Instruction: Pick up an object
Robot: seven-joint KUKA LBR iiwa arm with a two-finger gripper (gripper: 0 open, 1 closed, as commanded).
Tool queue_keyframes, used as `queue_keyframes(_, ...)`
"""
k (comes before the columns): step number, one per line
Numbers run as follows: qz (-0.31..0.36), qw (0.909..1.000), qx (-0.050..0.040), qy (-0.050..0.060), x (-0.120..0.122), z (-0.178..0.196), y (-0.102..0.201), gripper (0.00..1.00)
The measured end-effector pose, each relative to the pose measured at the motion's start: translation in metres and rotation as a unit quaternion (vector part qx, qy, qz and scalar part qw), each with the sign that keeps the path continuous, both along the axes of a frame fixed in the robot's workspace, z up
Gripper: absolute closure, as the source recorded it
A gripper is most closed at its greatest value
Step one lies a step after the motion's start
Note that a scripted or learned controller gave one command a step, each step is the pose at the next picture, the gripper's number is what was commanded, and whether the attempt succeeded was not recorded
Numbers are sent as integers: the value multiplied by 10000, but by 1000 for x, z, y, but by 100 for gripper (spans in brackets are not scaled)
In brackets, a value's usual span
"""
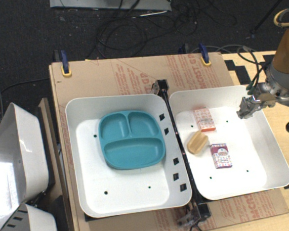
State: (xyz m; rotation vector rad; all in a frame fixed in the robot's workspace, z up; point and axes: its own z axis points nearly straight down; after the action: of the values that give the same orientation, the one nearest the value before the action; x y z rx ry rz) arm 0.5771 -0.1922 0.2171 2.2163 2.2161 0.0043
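The bench (pixel 145 69) is covered by a brown cardboard sheet. 2 shallow white bins, left (pixel 82 159) and right (pixel 271 161), rest on it side by side, touching.

camera view: fixed overhead | slanted down | both bins (pixel 87 158) in frame | arm (pixel 287 63) enters right

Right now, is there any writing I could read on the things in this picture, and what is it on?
Cardboard sheet: red printed lettering, repeated and turned about, too blurred to read.
Pink packet: a label, too small to read.
Dark red packet: a label, too small to read.
Teal plate and tan block: no writing visible.
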Motion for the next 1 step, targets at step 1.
queue_keyframes(1,17,10000,2,2,2,54,0,100)
